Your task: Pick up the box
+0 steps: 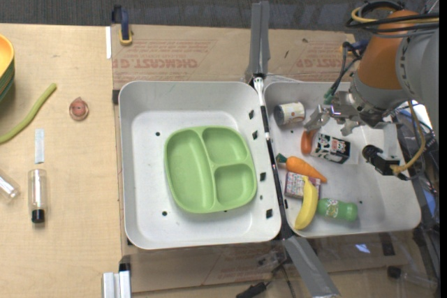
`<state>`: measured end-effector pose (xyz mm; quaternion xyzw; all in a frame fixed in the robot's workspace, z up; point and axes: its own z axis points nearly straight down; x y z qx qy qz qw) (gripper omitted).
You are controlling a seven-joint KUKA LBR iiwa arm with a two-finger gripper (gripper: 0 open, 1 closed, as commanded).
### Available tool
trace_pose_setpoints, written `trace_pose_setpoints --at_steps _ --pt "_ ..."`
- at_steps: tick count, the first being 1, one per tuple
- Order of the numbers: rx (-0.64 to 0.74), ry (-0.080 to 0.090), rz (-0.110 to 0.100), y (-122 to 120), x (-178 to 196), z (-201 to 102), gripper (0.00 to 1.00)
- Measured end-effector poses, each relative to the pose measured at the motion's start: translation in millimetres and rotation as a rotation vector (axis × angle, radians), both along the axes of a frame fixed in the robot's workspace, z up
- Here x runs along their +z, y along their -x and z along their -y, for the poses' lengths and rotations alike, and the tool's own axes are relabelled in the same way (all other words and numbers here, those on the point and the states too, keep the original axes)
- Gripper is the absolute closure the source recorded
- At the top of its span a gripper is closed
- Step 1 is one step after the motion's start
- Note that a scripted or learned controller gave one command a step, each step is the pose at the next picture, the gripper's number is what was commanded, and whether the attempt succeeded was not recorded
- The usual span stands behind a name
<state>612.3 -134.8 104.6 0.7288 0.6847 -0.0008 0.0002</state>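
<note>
Clutter's the worry: box [332, 147] sits mid right bin [391, 214], carrot [305, 166] just off at 8 o'clock, another orange bit [306, 143] nearly touching at 9. Could easily nudge those or grab the wrong one. Box also looks tilted, so might slip out. Pincer [334, 113] hovering just off the box at 12 o'clock, nothing seen between its fingers. Open or shut? Can't tell from this angle.

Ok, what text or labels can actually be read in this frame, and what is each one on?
"CHEMCNZT.GF": my best reading of the red print on the cardboard sheet behind the bins; it appears upside down.
Box under the gripper: black-and-white print, too small to read.
Green bottle and snack packet: labels blurred.
</note>
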Motion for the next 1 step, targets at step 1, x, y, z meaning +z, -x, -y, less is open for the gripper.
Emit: trace_pose_setpoints --at_steps 1 --pt "0.053 0.000 0.000 16.6 84.1 -1.9 0.00"
